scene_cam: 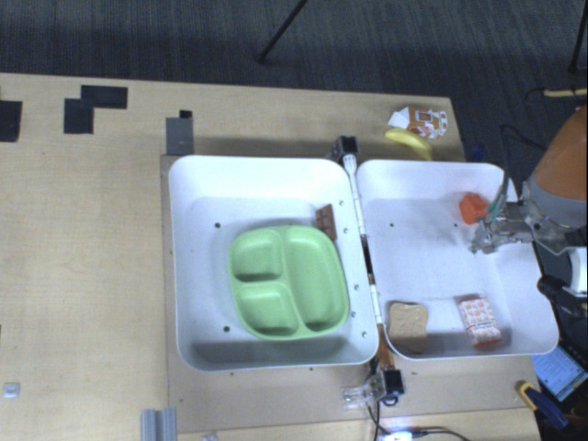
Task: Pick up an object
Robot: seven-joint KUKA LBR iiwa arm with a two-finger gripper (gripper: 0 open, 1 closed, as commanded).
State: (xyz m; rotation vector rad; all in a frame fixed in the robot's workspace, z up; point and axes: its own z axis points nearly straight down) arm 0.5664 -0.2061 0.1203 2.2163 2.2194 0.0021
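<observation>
Nearest to the camera, at the front edge of the right bin, lie two small things: a tan piece that looks like a slice of bread near the front left corner, and a small packet with a red and white pattern just beside it toward the right. An orange object sits near the back right corner of the same bin, and the claw hovers just beside it, on its front side. I cannot tell whether the claw is released or clenched, and nothing shows between its tips.

I judge the orange object as the likely target. It seems small, light and rounded, maybe smooth plastic, so it may slip; a hold across its middle looks safest. Its shape is too small to read well.

The left bin carries a green divided plate, with a brown thing at the plate's back right.
</observation>
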